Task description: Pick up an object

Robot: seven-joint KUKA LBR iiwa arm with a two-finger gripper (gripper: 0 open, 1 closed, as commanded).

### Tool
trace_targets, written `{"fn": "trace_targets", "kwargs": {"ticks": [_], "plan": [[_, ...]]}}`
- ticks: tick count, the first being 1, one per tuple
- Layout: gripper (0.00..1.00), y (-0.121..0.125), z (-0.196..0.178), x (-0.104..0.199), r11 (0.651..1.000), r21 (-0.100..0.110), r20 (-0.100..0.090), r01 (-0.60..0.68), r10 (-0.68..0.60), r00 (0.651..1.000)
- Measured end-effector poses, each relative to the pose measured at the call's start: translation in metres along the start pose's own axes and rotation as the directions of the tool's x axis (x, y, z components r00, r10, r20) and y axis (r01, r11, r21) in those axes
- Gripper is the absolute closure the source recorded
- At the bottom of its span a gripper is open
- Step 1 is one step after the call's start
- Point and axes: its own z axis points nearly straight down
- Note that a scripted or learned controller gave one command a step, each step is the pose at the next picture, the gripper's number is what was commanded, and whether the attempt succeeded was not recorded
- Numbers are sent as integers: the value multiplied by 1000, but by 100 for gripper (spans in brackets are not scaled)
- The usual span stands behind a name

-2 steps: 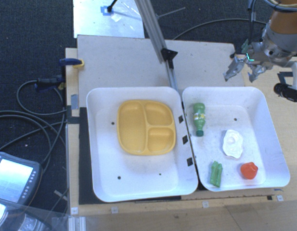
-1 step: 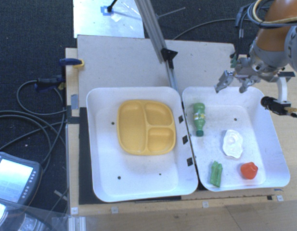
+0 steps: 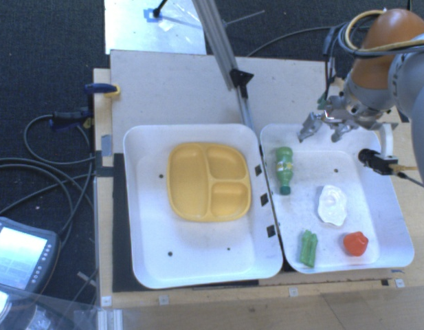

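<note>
A yellow sectioned plastic plate (image 3: 209,182) lies in the left white bin (image 3: 146,253). The right white bin (image 3: 397,232) holds a green plastic bottle (image 3: 284,170) lying near its left wall, a crumpled white object (image 3: 332,205), a small green block (image 3: 308,247) and a red rounded toy (image 3: 356,243), all apart. The two-finger gripper (image 3: 324,130) hovers above the bin's far rim, fingers spread, nothing between them.
</note>
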Motion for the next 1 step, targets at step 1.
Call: {"fn": "trace_targets", "kwargs": {"ticks": [1], "plan": [[0, 9, 56, 1, 1000, 0, 0, 4, -4, 1000]]}}
